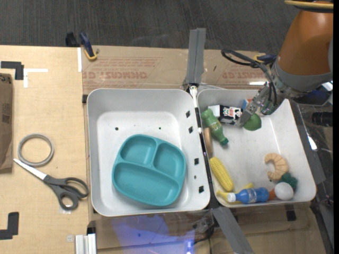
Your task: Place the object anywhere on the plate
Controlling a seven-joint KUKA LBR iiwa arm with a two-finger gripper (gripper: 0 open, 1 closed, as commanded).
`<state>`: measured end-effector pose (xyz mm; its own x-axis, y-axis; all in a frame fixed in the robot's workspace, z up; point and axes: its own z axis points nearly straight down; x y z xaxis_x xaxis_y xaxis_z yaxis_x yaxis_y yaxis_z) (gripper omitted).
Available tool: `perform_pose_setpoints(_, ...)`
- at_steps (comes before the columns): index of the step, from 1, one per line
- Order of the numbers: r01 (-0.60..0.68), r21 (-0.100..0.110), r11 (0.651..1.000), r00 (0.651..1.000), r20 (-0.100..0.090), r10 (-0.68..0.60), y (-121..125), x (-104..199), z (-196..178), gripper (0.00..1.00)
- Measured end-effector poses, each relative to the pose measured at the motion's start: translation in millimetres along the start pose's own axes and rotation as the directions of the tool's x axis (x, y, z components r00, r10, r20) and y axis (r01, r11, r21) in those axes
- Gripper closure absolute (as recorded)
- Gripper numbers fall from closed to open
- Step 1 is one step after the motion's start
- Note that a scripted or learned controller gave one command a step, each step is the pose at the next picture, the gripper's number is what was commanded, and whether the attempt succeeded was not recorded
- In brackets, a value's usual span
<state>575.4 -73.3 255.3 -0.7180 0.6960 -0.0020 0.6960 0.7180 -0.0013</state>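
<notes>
- A small green rounded object (252,122) is seen at the tip of the gripper (248,116), in the right bin (296,142) toward its far edge, roughly midway along that edge.
- The green object is touched by the gripper's tip from above and to the right; whether it is actually clamped between the fingers cannot be told, and the fingers' spread cannot be made out.
- The arm (304,41), grey with its orange band, is reached in over the right bin's far right corner.
- The teal divided plate (150,169) is laid in the left bin (106,120), toward the near edge, with three compartments showing and nothing lying on it.
- Just left of the gripper, a small black-and-white carton (230,113) is found lying near the far edge of the right bin.
- A green bottle (214,126) is set at a slant beside the carton, close to the right bin's left wall, with a tan stick-shaped item (207,140) just beside it.
- A yellow corn cob (221,173) is placed along the left wall, further toward the near edge.
- A blue and yellow bottle (247,196) is laid on its side along the near edge.
- A croissant (277,166) is seen near the right wall, and a white ball (284,191) with something green touching it is tucked by the near right corner.
- On the bench left of the bins, a roll of tape (35,149) and a pair of scissors (55,183) are laid out.
</notes>
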Motion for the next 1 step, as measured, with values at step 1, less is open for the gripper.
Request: perform_pose_setpoints(1,-0.063,0.000,0.998,0.998,-0.002,0.063,-2.6,99.9,-41.3,1.00)
